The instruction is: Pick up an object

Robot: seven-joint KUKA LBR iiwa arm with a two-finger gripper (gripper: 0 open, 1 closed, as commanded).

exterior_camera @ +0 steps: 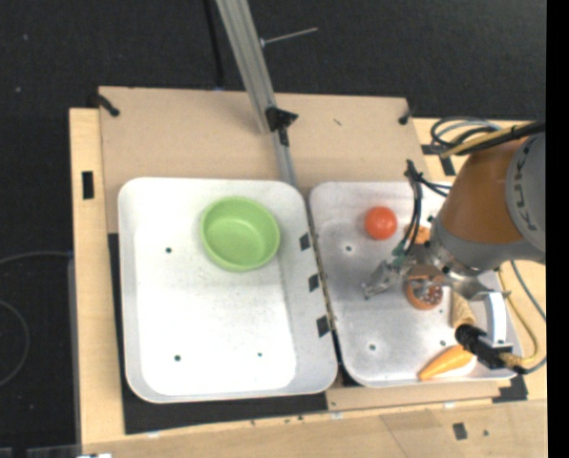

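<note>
Nearest my camera, the orange-banded arm (490, 203) hangs over the right bin (361, 351), its gripper (385, 280) state indeterminate, beside a small round orange-red ball (381, 222).

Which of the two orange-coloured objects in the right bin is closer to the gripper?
The round orange ball near the right bin's far edge is closer to the gripper. The elongated orange object lies farther off, in the near right corner.

grey arm (490, 208) reaches from right, gripper (385, 280) lowered.
</note>
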